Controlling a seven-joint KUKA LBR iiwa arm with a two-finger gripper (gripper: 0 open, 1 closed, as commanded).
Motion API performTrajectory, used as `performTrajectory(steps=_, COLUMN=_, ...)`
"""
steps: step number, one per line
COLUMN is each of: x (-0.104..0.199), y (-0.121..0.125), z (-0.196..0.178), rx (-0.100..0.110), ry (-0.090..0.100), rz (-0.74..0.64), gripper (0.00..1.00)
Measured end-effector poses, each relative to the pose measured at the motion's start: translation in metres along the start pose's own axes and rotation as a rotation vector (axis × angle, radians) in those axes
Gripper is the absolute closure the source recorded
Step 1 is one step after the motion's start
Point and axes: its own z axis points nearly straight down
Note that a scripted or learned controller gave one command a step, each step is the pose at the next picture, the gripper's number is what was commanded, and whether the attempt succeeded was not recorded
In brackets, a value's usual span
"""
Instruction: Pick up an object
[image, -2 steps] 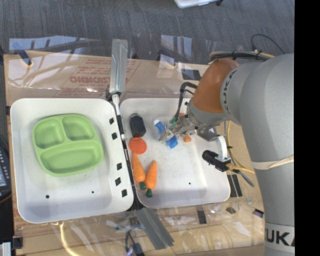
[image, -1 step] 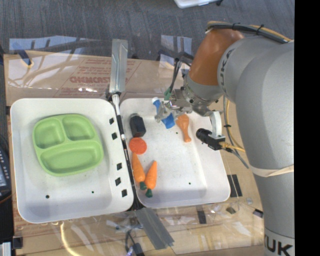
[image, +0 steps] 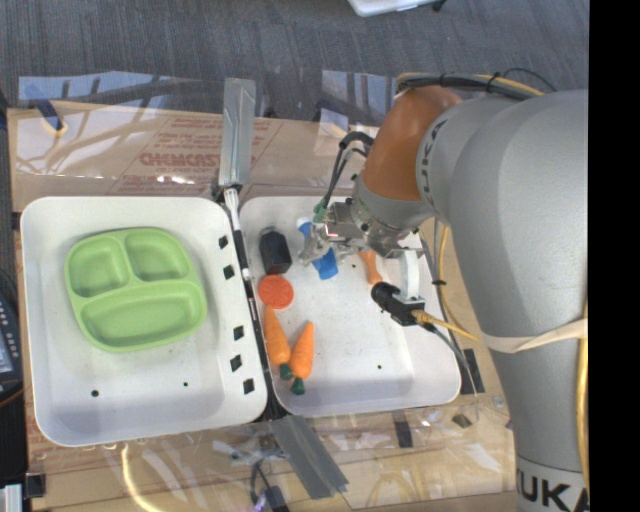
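Two white bins side by side on the desk (image: 120, 150). Left bin (image: 50, 380) holding a green divided plate (image: 135, 288), left-centre of frame. Right bin (image: 400, 375) packed with small stuff: black object (image: 275, 250) near its upper left corner, orange round piece (image: 277, 291) just below that, two toy carrots (image: 290, 350) leaning toward each other lower down, blue block (image: 326, 265) toward the top middle, thin orange stick (image: 370, 267) just right of it. Gripper (image: 322, 238) hanging low over the upper middle of the right bin, right by the blue block. Fingers too cluttered to read, can't tell if released or clenched. Big grey arm (image: 500, 220) covering the right side of frame.
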Motion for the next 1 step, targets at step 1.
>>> performTrajectory(steps=1, x=0.0232, y=-0.0742, z=-0.0508, rx=-0.002, ry=0.001, rz=0.110, gripper=1.00)
